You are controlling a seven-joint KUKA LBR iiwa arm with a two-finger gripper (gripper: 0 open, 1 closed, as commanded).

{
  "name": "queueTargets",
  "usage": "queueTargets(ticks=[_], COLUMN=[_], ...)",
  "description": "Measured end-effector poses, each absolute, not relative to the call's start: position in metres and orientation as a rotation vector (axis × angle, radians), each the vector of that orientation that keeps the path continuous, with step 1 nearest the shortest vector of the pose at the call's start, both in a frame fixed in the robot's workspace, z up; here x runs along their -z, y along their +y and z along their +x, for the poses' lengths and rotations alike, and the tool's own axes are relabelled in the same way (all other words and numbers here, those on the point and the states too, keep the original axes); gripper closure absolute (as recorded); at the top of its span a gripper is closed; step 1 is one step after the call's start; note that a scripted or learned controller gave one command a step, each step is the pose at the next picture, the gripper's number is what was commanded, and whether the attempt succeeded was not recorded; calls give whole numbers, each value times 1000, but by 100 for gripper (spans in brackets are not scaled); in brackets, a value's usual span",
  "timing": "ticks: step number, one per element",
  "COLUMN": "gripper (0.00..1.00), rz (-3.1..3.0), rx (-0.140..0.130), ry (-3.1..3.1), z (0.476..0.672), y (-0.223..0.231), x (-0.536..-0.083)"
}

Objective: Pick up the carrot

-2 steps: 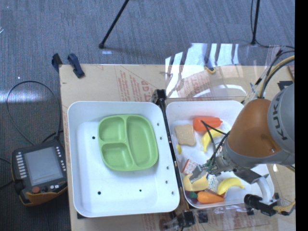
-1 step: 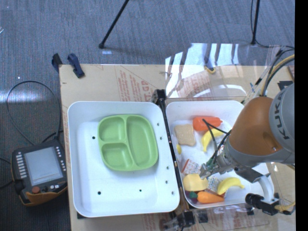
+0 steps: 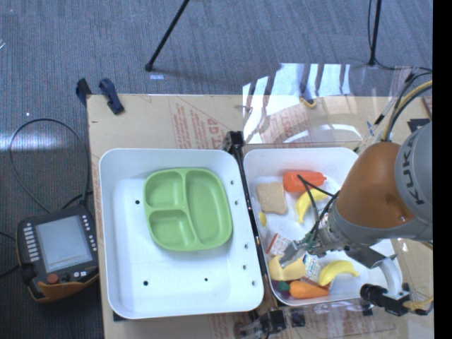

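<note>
Camera view looks down on our bench at a slant, so we'll work from the near edge back. Nearest in the right bin (image 3: 349, 154) is the carrot (image 3: 308, 289), lying flat along the near wall, orange with a bit of green (image 3: 282, 286) at its left end. Just beyond it sit a yellow banana (image 3: 337, 270) to the right and a pale yellow lump (image 3: 280, 267) to the left. The gripper (image 3: 295, 253) hangs right over that cluster, just above and left of the carrot, with nothing we can see between its fingers. As for how wide it's spread, we honestly can't tell, the tip is a blur of grey metal against the toys.

Behind the gripper the arm (image 3: 381, 196) comes in from the right, its big orange band covering much of that bin's right half. A small red-and-white packet (image 3: 277, 244) lies just left of the gripper. Farther back we've got a slice of bread (image 3: 271, 198), a second banana (image 3: 308, 205) beside it, and an orange-red piece (image 3: 302, 181) at the far end.

Over in the left bin (image 3: 120, 260) a green divided plate (image 3: 188, 208) sits alone, with three compartments. On the floor at the left is the teach pendant (image 3: 60, 249) with its cable. Past the bins there's bare bench board (image 3: 176, 122), a blue clamp (image 3: 110, 95) at its far left corner, and tripod legs (image 3: 169, 32) on the grey carpet.
</note>
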State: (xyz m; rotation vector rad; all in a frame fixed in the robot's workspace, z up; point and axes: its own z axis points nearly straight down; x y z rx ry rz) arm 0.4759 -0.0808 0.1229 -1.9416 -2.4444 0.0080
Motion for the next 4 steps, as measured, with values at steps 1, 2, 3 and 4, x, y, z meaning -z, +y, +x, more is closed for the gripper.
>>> queueTargets(ticks=[1, 2, 3, 4], gripper=[0, 100, 100, 0], rz=[-1784, -1796, -1802, -1804], rx=[0, -1, -2, -2], ry=[-2577, -2563, -2553, -2551], z=[475, 474, 474, 474], y=[-86, -87, -87, -87], x=[-86, -95, -103, -103])
